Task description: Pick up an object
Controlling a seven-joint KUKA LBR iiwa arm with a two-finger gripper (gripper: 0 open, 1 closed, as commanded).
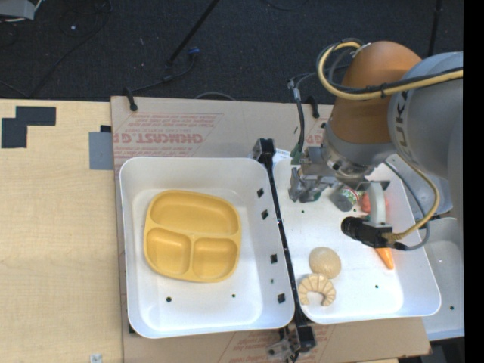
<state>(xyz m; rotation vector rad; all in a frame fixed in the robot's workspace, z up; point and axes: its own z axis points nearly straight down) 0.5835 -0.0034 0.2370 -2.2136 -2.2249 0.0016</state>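
Plate (pixel 193 233), yellow, fills the left bin (pixel 151 308); gripper (pixel 306 189) hangs low in the right bin (pixel 408 286), clenched or released cannot be told. Bun (pixel 325 261), croissant (pixel 318 288) and carrot (pixel 386 258) lie apart from it, so closing here likely grabs nothing

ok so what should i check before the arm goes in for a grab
1. Gripper over the right bin: ok, it is low at the bin's far left part.
2. Anything in the grasp: cannot tell, the wrist hides it.
3. Open targets: ok, the croissant and the pale round piece lie uncovered near the front.
4. Those two apart: cannot tell, they sit edge to edge.
5. Carrot free to take: not ok, the arm's own parts cover part of it.
6. Yellow plate out of the way: ok, it lies flat in the left bin.
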